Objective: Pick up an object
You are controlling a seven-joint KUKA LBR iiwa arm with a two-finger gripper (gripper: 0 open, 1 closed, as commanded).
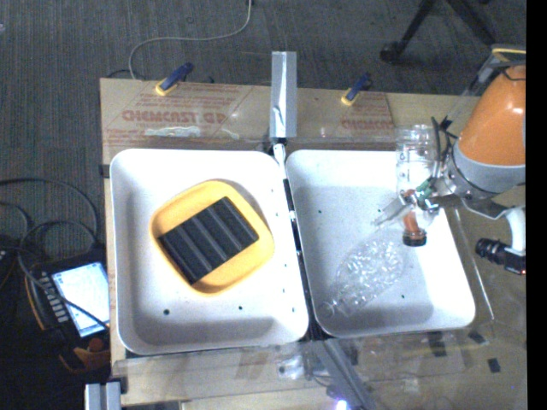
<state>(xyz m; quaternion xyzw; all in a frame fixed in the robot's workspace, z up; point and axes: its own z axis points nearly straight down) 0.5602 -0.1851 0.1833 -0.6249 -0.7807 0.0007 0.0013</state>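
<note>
The gripper hangs over the right bin's far right edge above a clear plastic bottle; whether it is spread cannot be told.

The arm has a rounded orange band over a grey wrist; dark cables run to its clear, glassy pincer.

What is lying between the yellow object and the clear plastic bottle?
In the camera view, the two bins' adjoining white rims lie between the yellow object and the clear plastic bottle, with bare bin floor on either side.
</note>
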